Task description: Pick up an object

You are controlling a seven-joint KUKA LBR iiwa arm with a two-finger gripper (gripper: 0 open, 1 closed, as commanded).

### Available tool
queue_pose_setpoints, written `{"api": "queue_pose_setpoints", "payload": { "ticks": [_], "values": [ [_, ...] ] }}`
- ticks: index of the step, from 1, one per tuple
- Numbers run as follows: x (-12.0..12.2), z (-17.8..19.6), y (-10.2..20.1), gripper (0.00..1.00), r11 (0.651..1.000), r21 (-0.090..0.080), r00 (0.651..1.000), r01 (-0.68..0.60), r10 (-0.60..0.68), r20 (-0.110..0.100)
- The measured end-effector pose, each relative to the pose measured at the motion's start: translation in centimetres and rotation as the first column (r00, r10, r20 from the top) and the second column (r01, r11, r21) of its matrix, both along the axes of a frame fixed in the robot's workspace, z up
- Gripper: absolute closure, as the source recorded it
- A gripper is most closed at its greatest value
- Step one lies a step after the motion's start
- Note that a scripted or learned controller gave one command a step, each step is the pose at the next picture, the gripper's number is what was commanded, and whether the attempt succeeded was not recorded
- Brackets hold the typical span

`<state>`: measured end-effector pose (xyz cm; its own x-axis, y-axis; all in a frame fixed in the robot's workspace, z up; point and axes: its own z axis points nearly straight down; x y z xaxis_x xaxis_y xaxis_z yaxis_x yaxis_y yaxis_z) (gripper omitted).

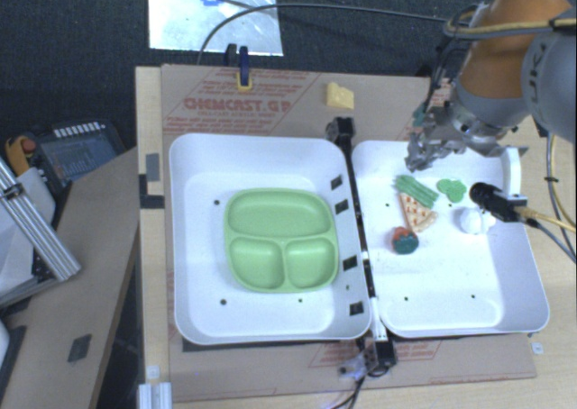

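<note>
In the right bin [469, 308] lie several small toys: a green ridged piece [415, 188], a tan waffle-like wedge [416, 213], a red and teal lump [405, 240], a small green blob [452, 190] and a white ball [471, 220]. My gripper [421, 159] hangs over the bin's back left part, just above and behind the green ridged piece. Its fingers look close together with nothing visible between them.
The left bin [198, 308] holds a green three-part plate [278, 240]. A black divider with clips [353, 227] runs between the bins. A yellow block [340, 95] lies on the cardboard behind them. A black-tipped cable fitting [491, 198] reaches over the right bin's right side.
</note>
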<state>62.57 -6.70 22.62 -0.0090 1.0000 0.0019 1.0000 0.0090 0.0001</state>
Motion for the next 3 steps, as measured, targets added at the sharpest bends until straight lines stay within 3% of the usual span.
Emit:
{"api": "queue_pose_setpoints", "payload": {
  "ticks": [3],
  "values": [
    [-1.1,1.5,16.6,1.00,1.000,0.000,1.000,-0.001,0.001,0.001]
  ]
}}
